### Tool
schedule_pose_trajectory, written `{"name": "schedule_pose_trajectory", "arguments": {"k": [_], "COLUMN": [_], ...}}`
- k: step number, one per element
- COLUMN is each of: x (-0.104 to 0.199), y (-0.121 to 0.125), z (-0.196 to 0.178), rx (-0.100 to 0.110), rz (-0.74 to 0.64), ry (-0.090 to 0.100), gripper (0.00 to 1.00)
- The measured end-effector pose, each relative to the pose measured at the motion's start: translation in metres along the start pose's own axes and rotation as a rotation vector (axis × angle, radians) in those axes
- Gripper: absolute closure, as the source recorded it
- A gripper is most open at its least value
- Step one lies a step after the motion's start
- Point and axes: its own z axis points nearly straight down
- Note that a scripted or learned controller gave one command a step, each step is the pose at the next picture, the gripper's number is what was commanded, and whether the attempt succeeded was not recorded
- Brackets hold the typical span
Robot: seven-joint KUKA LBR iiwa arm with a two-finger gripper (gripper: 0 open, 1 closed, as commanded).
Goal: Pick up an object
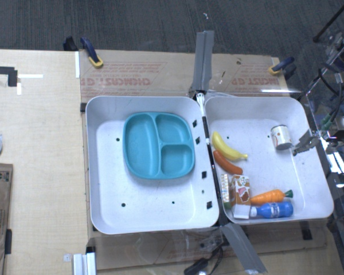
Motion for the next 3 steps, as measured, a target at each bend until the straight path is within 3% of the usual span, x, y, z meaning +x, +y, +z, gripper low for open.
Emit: {"name": "schedule_pose_trajectory", "arguments": {"k": [1,2,3], "x": [-0.011,0.0,0.0], "y": [0.063,0.114,0.115], "z": [0.162,0.174,0.165], "rx": [-0.001,-0.001,-0.003], "rz": [-0.23,-0.143,-0.143], "ry": [0.0,0.0,-0.002], "gripper": [0.0,0.0,1.0]}}
